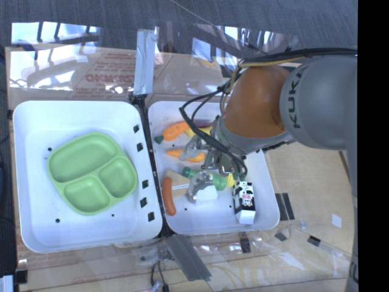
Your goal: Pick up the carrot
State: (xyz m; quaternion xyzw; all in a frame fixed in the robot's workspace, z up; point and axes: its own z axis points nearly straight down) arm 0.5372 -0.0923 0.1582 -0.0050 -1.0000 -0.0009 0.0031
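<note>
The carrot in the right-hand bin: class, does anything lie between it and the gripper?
Nothing visible lies between them. The carrot sits near the right bin's upper-left corner, uncovered. The gripper hangs lower in that bin, over other small items; a second orange piece lies beside that path.

The big grey robot arm (322,102) has the black letters "KU" on its side. The flat brown cardboard (103,72) behind the bins has red print, too blurry to read.
</note>
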